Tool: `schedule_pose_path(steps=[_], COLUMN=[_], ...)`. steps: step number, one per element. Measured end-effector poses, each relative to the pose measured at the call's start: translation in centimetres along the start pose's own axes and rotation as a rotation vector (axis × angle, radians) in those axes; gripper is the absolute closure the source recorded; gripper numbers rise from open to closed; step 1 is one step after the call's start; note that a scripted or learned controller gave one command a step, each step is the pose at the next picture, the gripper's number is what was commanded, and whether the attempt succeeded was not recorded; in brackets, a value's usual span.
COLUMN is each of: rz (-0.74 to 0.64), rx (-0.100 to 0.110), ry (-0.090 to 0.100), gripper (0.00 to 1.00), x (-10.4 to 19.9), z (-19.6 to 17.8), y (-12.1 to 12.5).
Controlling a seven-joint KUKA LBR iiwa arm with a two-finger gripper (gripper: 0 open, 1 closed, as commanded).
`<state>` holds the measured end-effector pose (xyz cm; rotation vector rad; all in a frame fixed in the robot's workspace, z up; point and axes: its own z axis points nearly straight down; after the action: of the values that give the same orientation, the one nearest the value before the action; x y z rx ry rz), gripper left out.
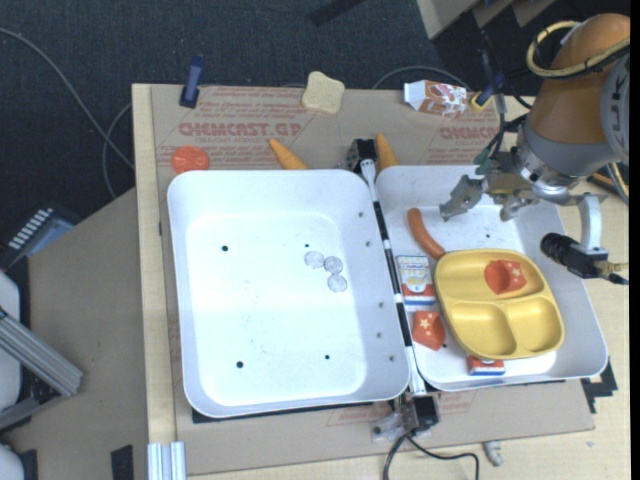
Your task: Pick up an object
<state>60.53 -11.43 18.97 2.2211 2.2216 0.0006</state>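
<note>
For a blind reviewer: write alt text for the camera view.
A grey and orange arm's gripper, fingers spread and holding nothing, hangs over the right bin near a sausage. That bin also holds a yellow divided plate bearing a red piece. The left bin holds small clear pieces.

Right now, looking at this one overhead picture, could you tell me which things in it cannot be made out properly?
- Small carton: mostly hidden under the yellow divided plate in the camera view.
- Red piece with a star: partly tucked beneath the plate's left rim.
- Label on the white packet: print too small to read.
- Clear bits in the left bin: too small and faint to identify.
- Arm: cut off by the right edge.
</note>
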Motion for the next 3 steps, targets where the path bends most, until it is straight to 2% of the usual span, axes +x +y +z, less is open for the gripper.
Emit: schedule_pose_path(steps=[1, 2, 3], rz=[0.000, 0.001, 0.001], rx=[0.002, 0.002, -0.001], ry=[0.000, 0.000, 0.000], gripper=[0.00, 0.00, 0.00], x=[1.1, 2.3, 1.9], z=[10.6, 10.5, 10.5], y=[2.5, -2.7, -6.0])
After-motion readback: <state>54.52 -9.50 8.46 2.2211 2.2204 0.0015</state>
